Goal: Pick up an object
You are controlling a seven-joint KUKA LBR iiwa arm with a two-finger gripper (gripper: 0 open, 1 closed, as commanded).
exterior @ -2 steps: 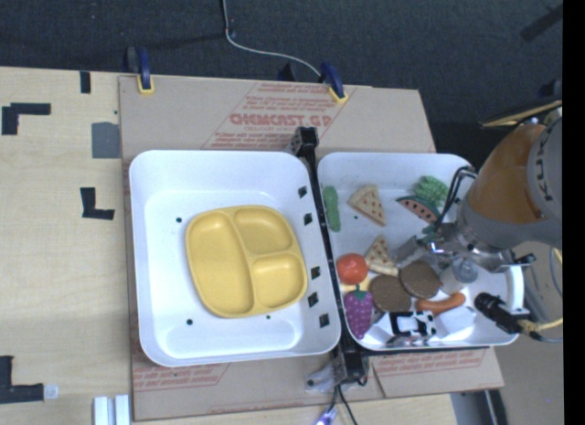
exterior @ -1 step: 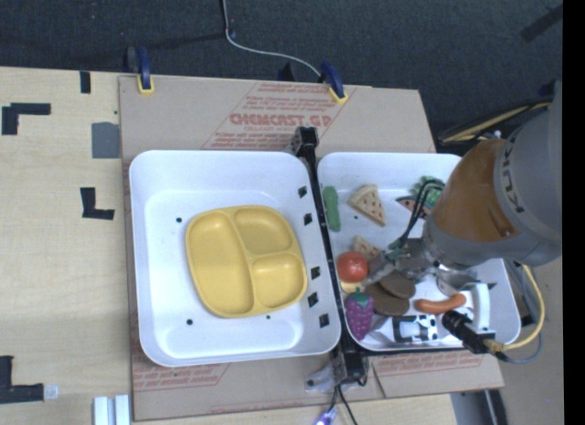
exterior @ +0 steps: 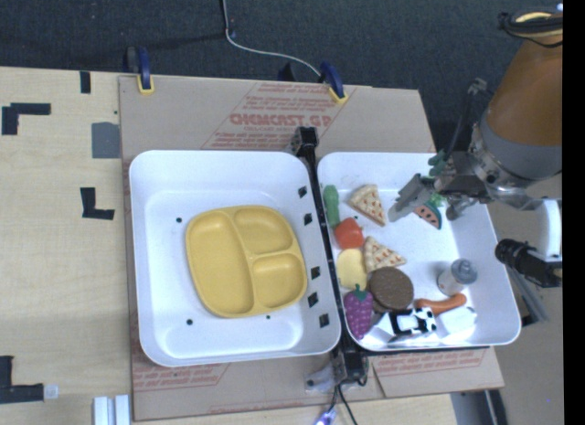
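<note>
The arm (exterior: 526,94) enters from 3 o'clock and extends over the right bin (exterior: 498,259). The gripper (exterior: 422,196) sits above the upper half of that bin, fingers directed toward 9 o'clock. The fingers (exterior: 407,199) stand slightly spread; a watermelon slice (exterior: 430,214), red with a green rind, lies directly beneath or between them, and contact cannot be confirmed from this angle. Whether the gripper has hold of the slice cannot be told. At 9 o'clock from the gripper, near it, lies a pizza slice (exterior: 368,204). A green vegetable (exterior: 331,202) lies along the left wall of the right bin, at 9 o'clock from the pizza slice. A tomato (exterior: 348,232) lies at 6 o'clock from the green vegetable, with a yellow item (exterior: 351,268) just below it. A waffle wedge (exterior: 384,255) lies just beside the yellow item at 3 o'clock. A brown cookie (exterior: 392,289) touches the waffle wedge at 6 o'clock. A bunch of purple grapes (exterior: 359,313) lies at 8 o'clock from the cookie. A black-and-white item (exterior: 411,323) and a carrot (exterior: 443,303) lie near the lower wall. A small grey object (exterior: 455,276) lies at 12 o'clock from the carrot. The left bin (exterior: 151,231) holds a yellow divided tray (exterior: 245,259).
</note>
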